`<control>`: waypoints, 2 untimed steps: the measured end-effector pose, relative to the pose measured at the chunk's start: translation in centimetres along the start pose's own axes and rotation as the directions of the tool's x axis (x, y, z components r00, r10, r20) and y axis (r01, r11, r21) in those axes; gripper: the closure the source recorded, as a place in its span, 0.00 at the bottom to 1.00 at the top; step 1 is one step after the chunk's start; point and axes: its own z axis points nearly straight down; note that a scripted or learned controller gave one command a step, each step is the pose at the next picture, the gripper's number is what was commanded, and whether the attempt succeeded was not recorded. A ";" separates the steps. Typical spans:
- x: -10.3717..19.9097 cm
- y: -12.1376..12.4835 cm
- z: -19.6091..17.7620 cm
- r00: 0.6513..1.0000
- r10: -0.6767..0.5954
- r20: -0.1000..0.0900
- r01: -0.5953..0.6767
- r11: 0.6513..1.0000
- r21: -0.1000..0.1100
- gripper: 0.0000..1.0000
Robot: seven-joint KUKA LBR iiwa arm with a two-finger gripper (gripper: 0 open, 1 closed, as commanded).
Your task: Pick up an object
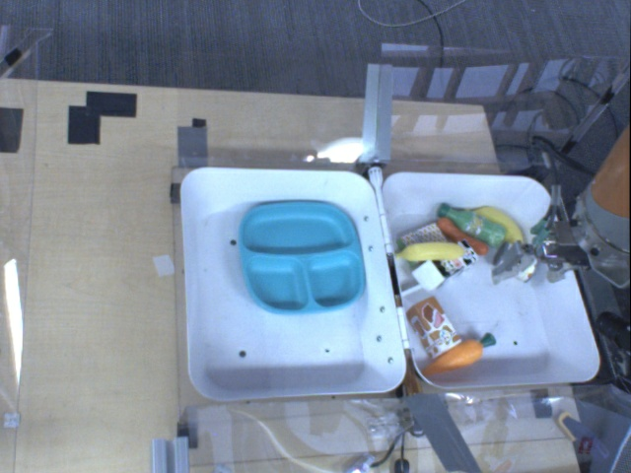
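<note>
Wooden table (89, 264) carries two white bins; gripper (527, 261) hangs over right bin (552, 353) beside bananas (439, 252), fingers spread, pinching nothing.

The arm comes in from the right side of the camera view, low and reaching leftward. Its orange band (613, 180) shows at the far right edge, with grey housing just below it. From there the wrist (582, 251) stretches left as a cluster of grey metal parts, roughly level, tilting slightly downward toward its tip. The pincer (515, 264) sits at the left end of that cluster, pointing left and down. Its metal parts are small and blur together, so their spacing cannot be made out from here.
</note>
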 end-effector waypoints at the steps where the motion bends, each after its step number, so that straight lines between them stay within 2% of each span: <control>1: -1.7 6.0 2.7 0.997 0.084 0.000 -0.084 0.997 -0.001 0.00; 2: -5.3 11.4 9.6 0.976 0.216 0.001 -0.216 0.976 -0.001 0.00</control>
